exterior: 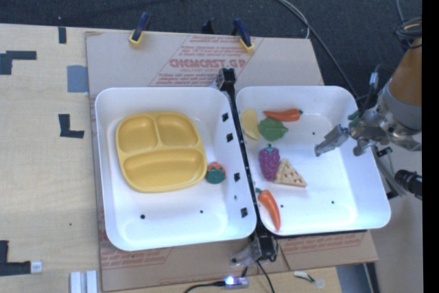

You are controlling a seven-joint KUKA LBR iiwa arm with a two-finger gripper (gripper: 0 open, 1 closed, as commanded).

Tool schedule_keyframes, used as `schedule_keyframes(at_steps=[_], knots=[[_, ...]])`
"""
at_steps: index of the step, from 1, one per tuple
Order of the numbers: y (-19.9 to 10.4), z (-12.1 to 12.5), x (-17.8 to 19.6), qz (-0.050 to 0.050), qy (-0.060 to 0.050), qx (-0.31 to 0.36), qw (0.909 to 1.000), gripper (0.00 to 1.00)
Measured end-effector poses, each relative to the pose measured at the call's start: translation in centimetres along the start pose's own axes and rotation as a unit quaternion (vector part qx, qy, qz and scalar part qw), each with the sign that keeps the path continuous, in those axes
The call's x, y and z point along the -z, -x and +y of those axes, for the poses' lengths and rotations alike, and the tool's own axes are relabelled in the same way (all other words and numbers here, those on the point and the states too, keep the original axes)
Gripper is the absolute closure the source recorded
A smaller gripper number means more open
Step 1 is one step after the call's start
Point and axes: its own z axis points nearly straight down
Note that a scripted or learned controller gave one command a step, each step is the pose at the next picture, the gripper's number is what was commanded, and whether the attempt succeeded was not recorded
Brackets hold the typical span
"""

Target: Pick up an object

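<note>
Several toy foods lie in the right bin [357,213]: a red chili [282,114], a green pepper [271,129], a yellow banana piece [249,124], purple grapes [269,161], a pizza slice [290,175] and an orange carrot [269,208]. My gripper [345,142] hangs over the right side of this bin, to the right of the pizza slice and apart from every item. Its fingers [329,141] are spread open with nothing between them.
The left bin [164,230] holds a yellow divided plate [161,151] and a small red-and-green strawberry [215,173] at the plate's right edge. A black divider [236,147] joins the bins. Two clamps [139,29] pin the cardboard behind. Cables run across the dark floor.
</note>
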Motion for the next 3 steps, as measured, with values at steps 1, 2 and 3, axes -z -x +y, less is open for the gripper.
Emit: schedule_keyframes(at_steps=[1, 2, 3], knots=[[0.0, 0.0, 1.0, 0.0, 0.0, 0.0, 1.0, 1.0], [-6.7, 1.7, 3.1, 0.001, 0.001, 0.003, 1.0, 1.0], [-11.6, 3.4, 3.7, 0.0, 0.0, 0.002, 1.0, 1.0]])
